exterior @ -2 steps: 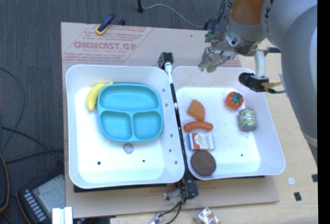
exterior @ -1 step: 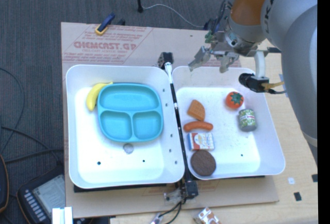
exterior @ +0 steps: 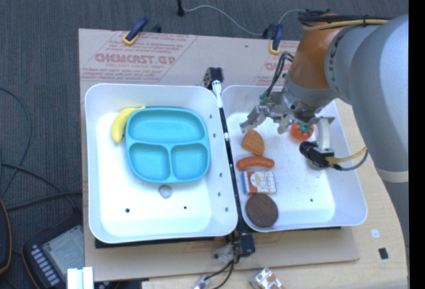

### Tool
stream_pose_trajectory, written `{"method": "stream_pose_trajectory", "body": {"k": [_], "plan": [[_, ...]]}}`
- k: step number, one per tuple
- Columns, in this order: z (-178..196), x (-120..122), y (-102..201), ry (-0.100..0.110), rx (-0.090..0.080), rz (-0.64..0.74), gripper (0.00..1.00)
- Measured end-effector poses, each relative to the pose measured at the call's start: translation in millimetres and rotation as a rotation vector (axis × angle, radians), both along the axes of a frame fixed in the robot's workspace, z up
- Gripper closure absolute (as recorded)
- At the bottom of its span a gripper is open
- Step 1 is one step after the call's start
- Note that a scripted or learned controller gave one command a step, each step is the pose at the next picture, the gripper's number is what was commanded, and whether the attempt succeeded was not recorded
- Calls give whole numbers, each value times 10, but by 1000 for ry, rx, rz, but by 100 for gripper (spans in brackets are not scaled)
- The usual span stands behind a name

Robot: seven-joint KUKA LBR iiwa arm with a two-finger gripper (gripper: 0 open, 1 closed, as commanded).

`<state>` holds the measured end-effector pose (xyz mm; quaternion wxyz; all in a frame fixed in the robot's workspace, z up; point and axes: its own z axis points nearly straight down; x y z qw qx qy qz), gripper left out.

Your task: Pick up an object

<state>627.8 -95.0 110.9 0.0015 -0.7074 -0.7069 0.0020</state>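
White bin (exterior: 332,204), round brown cookie (exterior: 262,210)

Croissant (exterior: 253,142), sausage (exterior: 255,163), packet (exterior: 259,181), cookie (exterior: 261,210) in right bin (exterior: 332,204).

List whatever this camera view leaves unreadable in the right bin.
- Red item: partly covered by the arm's wrist; identity unclear.
- Gripper: blurred, so its open or shut state is unclear.
- Small packet: label too small to read.
- Right bin: far rim behind the arm.
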Motion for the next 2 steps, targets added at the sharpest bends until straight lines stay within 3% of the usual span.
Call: {"method": "stream_pose_trajectory", "body": {"k": [1, 2], "plan": [[-231, -768, -62, -11, -1, 1, 0], [-122, -754, -66, -15, -2, 0, 100]]}}
